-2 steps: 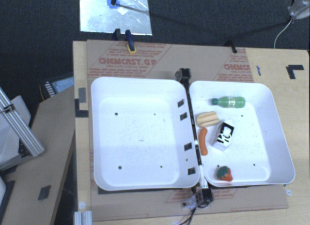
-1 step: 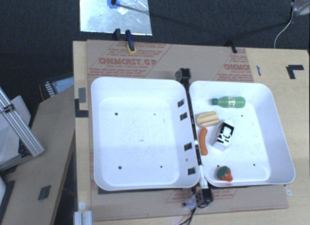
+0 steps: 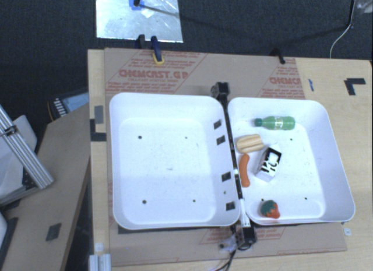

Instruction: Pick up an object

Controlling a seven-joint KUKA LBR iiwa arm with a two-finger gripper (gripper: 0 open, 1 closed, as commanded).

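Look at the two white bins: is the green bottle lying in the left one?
No, the green bottle lies in the right bin, near its far wall.

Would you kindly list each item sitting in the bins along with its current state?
green bottle: lying on its side, near the right bin's far wall.
bread roll: lying flat, by the divider.
orange sausage: lying flat, just in front of the bread roll.
black-and-white box: lying tilted, beside the orange sausage.
strawberry: resting alone near the front wall.
right bin: holds all five items.
left bin: its white floor shows bare.
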